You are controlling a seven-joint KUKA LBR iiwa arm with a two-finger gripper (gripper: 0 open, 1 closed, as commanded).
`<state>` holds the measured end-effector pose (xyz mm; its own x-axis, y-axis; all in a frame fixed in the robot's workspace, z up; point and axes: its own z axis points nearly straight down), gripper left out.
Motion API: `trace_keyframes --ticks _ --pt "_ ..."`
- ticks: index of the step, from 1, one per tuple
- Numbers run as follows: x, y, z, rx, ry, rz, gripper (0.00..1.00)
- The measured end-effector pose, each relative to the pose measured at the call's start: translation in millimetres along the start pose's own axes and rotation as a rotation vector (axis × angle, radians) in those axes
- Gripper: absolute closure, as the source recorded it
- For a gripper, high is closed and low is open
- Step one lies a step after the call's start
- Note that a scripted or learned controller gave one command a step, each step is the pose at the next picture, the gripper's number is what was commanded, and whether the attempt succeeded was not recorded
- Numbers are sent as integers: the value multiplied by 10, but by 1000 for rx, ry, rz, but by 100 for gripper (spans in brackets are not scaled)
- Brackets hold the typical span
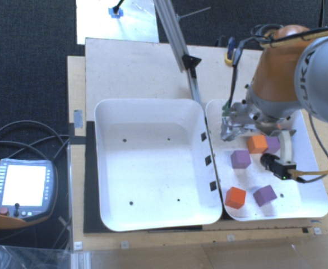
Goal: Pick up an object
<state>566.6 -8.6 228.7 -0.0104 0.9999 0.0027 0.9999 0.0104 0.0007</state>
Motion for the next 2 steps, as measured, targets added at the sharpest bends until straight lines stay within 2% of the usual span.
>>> trace_keyframes --ticks 1,2 --pt "441 -66 -37 0 0 0 100" --pt "1065 -195 -50 0 1 -2 100"
